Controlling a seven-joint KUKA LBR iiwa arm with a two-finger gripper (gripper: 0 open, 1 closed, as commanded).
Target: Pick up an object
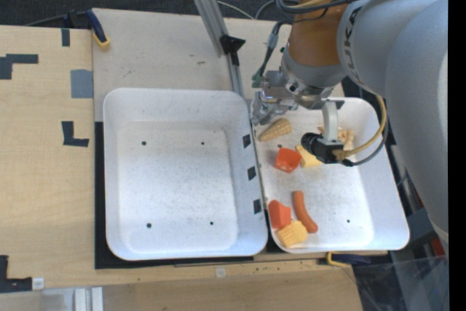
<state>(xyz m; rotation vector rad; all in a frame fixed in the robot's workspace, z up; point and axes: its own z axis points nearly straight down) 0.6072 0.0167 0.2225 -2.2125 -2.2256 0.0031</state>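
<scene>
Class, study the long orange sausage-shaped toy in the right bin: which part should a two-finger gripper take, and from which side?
Probably its middle, from straight above. The orange sausage lies flat and slanted, so fingers should close across its narrow width. Its lower end sits close to the yellow piece.

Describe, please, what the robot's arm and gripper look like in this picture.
The arm is bulky, rounded and light grey, with a glossy orange band above the wrist. Dark cables loop around that band. The gripper is a small grey metal assembly.
</scene>
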